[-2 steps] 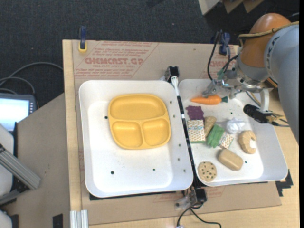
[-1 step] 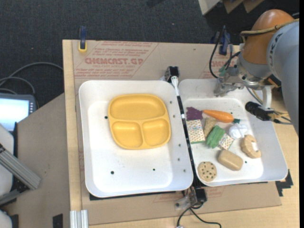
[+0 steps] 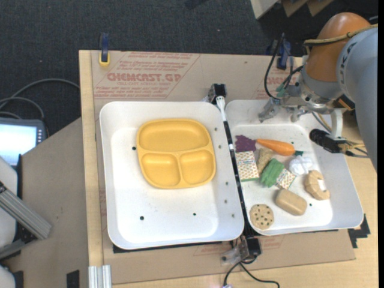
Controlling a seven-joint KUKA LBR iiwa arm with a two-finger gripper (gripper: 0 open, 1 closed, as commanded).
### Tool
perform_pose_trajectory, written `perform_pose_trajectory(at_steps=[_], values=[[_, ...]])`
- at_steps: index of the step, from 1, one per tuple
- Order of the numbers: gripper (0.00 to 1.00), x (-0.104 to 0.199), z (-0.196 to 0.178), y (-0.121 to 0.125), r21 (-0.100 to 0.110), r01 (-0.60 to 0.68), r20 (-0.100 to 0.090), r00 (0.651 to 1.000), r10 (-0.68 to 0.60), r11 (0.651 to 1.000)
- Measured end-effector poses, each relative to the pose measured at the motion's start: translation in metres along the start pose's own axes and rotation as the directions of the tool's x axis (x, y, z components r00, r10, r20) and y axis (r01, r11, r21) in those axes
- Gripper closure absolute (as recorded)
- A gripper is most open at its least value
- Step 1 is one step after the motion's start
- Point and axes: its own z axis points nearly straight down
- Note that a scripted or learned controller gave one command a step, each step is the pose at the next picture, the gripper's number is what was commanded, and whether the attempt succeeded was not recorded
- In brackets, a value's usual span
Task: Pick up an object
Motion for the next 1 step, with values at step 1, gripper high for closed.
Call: perform_pose_trajectory(at_steps=[1], values=[[0.00, -0.0037, 0.0187, -0.1222, 0.037, -0.007, -0.007, 1.000, 0.007, 0.999]])
